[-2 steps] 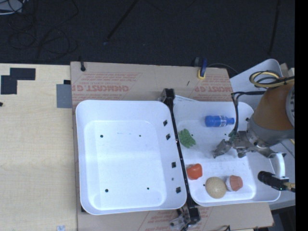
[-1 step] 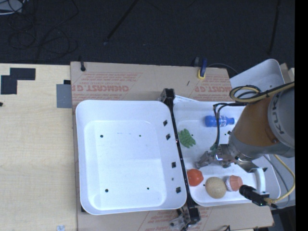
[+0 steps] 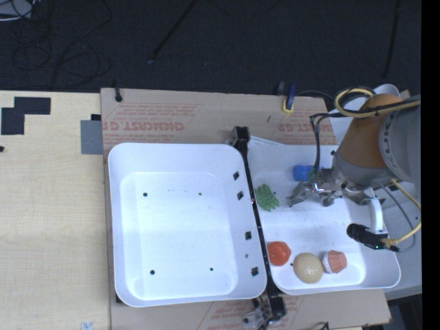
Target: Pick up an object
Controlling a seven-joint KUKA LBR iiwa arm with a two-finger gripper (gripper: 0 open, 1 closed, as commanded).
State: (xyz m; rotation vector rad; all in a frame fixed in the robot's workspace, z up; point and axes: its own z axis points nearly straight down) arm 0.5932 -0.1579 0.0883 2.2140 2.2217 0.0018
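The green object (image 3: 266, 198) we judge the likeliest pick lies at the right bin's (image 3: 385, 280) left side, just beside the divider. Right of it we see the gripper (image 3: 300, 196) low over the floor, jaws spread, nothing between them. A blue object (image 3: 302, 172) sits just behind; red ball (image 3: 278, 253), tan ball (image 3: 309, 267) and orange-white piece (image 3: 335, 260) line the front wall, well apart from the approach.

— What does the arm (image 3: 402, 143) look like?
— Thick, rounded grey casing, with a broad orange band (image 3: 364, 139) above the wrist.
— Any cables?
— Yes: a yellow cable (image 3: 354, 98) loops over the top, and a thin black one runs down beside the band.
— And the tip?
— A metal-grey gripper (image 3: 302, 194) of small angular parts, with a white bracket and a black piece beside it.
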